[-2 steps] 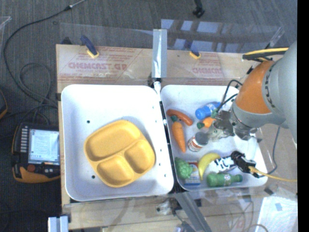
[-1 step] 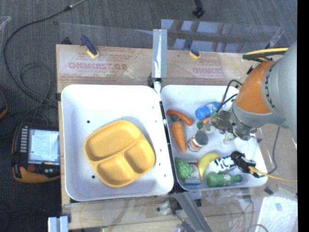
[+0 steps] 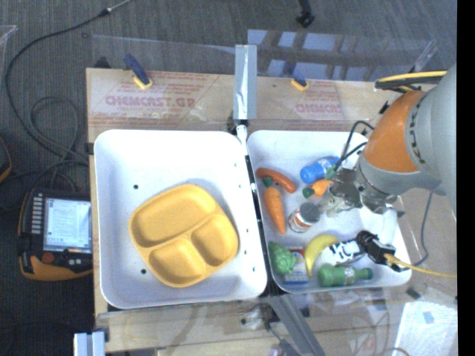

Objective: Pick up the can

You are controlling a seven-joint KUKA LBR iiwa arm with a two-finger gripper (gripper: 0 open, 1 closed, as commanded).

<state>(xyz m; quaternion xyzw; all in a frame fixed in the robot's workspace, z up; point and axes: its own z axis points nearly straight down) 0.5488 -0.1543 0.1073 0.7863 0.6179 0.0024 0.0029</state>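
- The can (image 3: 303,217) lies in the right bin (image 3: 260,148), between the carrot (image 3: 275,208) and banana (image 3: 320,248).
- The gripper (image 3: 335,193) hovers just beside it; whether its jaws are open or closed cannot be told.

Even, diffuse overhead lighting; the two white bins (image 3: 171,143) read bright, close to washed out along their rims. Shadows are short and soft, falling just beneath the yellow tray (image 3: 185,234) at centre left. Clear panels at the top and bottom of the frame carry faint pale reflections. Focus is moderate throughout; small items at lower right appear soft, and the dark carpet (image 3: 44,43) is grainy.
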